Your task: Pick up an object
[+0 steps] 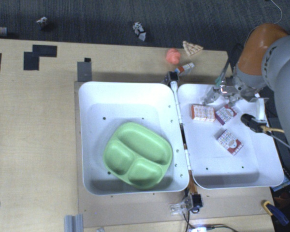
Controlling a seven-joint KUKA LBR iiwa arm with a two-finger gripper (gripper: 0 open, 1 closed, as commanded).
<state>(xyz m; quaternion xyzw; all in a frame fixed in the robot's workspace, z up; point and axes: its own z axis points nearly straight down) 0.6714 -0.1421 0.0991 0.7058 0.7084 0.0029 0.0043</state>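
Light green tray [137, 153] in the left white bin [87, 129]. In the right white bin [208, 163], the far-left packet [203, 112], far-right packet [225, 114] and near packet [229, 142] are printed red and white. Tan bench [34, 144], salmon-pink ball [173, 56], grey arm [285, 66] banded orange

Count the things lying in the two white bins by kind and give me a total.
Green divided tray, left bin: 1
Red and white packets, right bin: 3
Total: 4
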